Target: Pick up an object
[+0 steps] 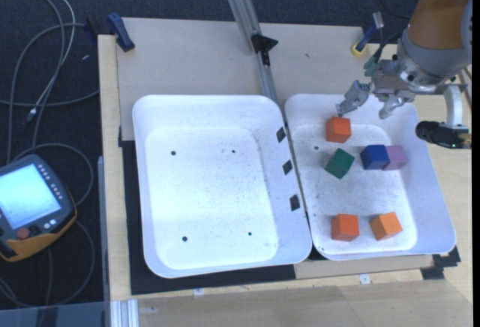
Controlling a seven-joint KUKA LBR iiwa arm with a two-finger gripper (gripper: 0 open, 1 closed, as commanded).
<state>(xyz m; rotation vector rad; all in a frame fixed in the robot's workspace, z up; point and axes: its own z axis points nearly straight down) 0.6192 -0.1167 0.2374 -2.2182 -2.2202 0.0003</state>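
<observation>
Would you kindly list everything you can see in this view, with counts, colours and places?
White bins: 2, side by side on the bench; left bin, right bin.
Orange cubes: 3, all in the right bin; one at the far side, two at the near side.
Green cube: 1, middle of the right bin.
Blue cube: 1, touching the purple cube.
Purple cube: 1, right of the blue one.
Pendant: 1, orange and grey, lit screen, far left.
Blue clamps: 2, at the bench's far corners.
Gripper: 1, open, above the far orange cube.
</observation>
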